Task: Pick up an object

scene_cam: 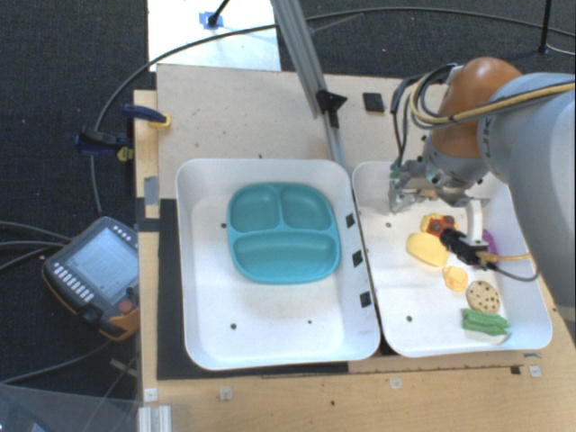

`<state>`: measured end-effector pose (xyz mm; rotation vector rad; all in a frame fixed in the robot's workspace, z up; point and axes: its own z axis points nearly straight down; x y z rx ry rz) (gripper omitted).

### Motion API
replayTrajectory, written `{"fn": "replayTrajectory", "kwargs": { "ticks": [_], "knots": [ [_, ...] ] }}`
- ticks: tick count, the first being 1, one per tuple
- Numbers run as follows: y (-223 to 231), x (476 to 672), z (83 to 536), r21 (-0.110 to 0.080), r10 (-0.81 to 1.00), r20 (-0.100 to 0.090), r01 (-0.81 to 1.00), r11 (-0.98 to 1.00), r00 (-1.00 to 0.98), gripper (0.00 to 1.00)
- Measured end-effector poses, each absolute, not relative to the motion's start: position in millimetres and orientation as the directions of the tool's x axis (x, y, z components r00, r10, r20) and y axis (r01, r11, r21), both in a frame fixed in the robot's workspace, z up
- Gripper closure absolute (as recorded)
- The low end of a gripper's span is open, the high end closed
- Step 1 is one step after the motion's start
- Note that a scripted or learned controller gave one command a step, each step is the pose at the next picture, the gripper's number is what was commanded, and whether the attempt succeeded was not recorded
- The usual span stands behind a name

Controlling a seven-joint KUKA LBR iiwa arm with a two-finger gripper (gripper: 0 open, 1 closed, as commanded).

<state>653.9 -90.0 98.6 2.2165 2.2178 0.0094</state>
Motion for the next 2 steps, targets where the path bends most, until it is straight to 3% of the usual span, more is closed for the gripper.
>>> {"fn": "replayTrajectory", "kwargs": {
  "ticks": [2],
  "knots": [
    [-95, 656.6, 217, 0.006, 1.0, 0.0, 1.0, 0.004, -0.004, 1.0]
  ]
}}
